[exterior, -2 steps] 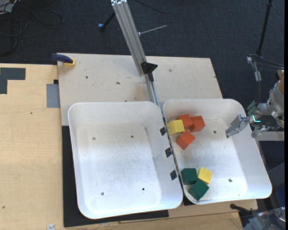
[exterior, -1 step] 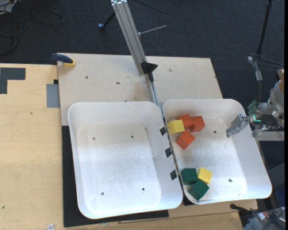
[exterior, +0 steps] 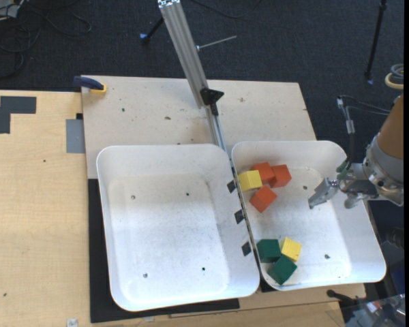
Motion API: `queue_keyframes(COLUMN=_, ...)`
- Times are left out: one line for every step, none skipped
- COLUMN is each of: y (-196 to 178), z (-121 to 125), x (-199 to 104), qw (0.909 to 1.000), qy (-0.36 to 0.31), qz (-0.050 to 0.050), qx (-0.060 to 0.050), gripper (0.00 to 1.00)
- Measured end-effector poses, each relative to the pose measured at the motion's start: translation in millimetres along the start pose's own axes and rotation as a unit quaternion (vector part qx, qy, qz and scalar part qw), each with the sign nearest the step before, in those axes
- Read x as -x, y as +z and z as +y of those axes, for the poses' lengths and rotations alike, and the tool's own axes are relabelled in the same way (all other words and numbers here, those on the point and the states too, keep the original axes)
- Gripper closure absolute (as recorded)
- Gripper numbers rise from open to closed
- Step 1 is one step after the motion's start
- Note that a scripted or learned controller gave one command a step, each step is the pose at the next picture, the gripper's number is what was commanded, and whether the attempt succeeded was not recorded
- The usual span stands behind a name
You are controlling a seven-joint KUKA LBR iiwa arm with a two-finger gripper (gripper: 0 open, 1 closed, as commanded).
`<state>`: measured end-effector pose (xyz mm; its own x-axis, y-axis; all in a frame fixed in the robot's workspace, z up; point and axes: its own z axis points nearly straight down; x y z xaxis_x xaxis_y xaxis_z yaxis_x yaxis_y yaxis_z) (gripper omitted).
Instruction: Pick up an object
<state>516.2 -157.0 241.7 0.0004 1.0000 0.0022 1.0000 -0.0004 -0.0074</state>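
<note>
nearest us, at the front of the right bin (exterior: 358, 268), we see two green cubes (exterior: 275, 259) and a small yellow cube (exterior: 291, 248) bunched together and touching, close to the divider between the bins. all look like matte, hard-edged blocks, though the view is too coarse for us to tell the material. farther back in the same bin lies a second cluster: a yellow cube (exterior: 250, 179) against the left wall, two orange-red cubes (exterior: 272, 173) just behind and beside it, and a third orange-red cube (exterior: 262, 198) tilted in front of them. the left bin (exterior: 123, 182) is a shallow white tray with rounded corners and a lightly speckled floor. both bins rest on a pale wooden tabletop (exterior: 143, 107). a ribbed aluminium post (exterior: 186, 46) slants up from the rear, and a blue-and-yellow clamp (exterior: 89, 83) grips the board's far left corner.

the pincer (exterior: 322, 195) hangs over the right side of the right bin, well apart from both clusters, pointing leftward with nothing between its fingers. we cannot tell how wide it stands; the metal parts blur together. the grey wrist (exterior: 382, 172) is cut off at the right edge.
</note>
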Motion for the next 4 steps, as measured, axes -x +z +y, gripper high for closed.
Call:
queue_keyframes(y=54.9, z=-10.7, x=-1.5, qw=1.0000, qy=0.000, qz=0.000, qx=-0.001, gripper=0.00)
queue_keyframes(y=115.4, z=-10.0, x=-10.9, qw=1.0000, qy=0.001, qz=0.001, qx=-0.001, gripper=0.00)
queue_keyframes(y=102.3, z=-9.1, x=-8.1, qw=1.0000, qy=0.005, qz=0.000, qx=0.001, gripper=1.00)
queue_keyframes(y=39.8, z=-10.4, x=-5.6, qw=1.0000, qy=-0.001, qz=-0.002, qx=0.005, gripper=1.00)
